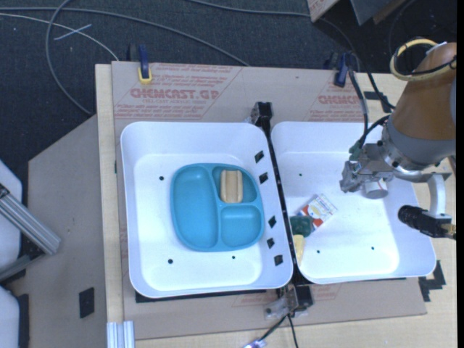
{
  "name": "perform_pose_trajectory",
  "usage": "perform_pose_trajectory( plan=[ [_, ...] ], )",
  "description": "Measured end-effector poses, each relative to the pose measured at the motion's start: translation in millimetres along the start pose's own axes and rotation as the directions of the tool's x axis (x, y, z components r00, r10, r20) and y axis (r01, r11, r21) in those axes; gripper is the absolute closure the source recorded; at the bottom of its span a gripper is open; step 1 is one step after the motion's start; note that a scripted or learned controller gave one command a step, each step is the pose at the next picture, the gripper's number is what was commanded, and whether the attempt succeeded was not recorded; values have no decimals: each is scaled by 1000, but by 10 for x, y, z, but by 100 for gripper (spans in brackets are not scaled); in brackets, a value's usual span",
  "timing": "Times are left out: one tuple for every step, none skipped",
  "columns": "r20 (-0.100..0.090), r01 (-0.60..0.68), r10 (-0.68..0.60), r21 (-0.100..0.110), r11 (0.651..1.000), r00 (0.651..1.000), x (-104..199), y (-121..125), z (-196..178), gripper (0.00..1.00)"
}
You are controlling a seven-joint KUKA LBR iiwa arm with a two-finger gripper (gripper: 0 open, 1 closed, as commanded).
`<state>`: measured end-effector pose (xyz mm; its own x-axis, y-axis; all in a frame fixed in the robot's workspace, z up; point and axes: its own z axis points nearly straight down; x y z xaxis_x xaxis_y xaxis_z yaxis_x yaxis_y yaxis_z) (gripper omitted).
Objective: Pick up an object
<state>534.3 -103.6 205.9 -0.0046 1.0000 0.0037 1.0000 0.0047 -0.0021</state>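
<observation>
A small packet (317,209) with a red, white and clear wrapper lies in the right bin (377,263), near its left side. Just below and left of it sit a dark green piece (300,225) and a yellow piece (298,247) against the bin's left wall. My gripper (360,180) hangs over the right bin's upper middle, up and to the right of the packet and apart from it. Nothing shows between its fingers. In the left bin (145,259) a blue divided plate (216,206) carries a tan block (231,186) in its upper right compartment.
The two bins meet at a black clip strip (266,180) running down the middle. A black fixture (424,221) sticks in at the right bin's right edge. The arm's grey and orange body (426,114) covers the right bin's upper right corner. Cables cross the dark floor behind the bench.
</observation>
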Motion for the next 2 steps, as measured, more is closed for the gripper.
perform_pose_trajectory(
  plan=[
    [0,2,-2,1,1000,1000,593,-62,46,100],
    [1,3,-3,-4,1000,1000,1120,-86,-118,100]
  ],
)
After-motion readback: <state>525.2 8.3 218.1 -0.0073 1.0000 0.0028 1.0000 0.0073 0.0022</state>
